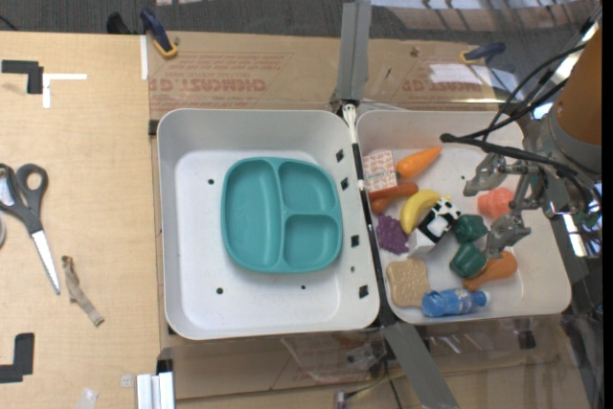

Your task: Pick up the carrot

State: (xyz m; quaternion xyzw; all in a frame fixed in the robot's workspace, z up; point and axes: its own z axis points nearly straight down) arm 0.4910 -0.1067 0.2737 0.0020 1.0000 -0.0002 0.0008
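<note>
An orange tapered carrot (419,161) lies near the back left of the right bin (546,302), beside a small red and white box (379,170). A second orange carrot-like piece (493,268) lies near the bin's front right, with a green piece (466,259) at its left end. My gripper (495,204) hangs over the right half of this bin, open, its fingers (505,235) spread on either side of a salmon-pink item (495,202). Nothing is held. The tapered carrot lies about 80 pixels left of the gripper.
Also in the right bin are a banana (419,206), purple grapes (391,233), a red sausage (393,196), a bread slice (407,281), a blue bottle (454,303) and a black and white toy (439,223). The left bin (182,235) holds a teal divided plate (283,215). Scissors (31,215) lie on the bench.
</note>
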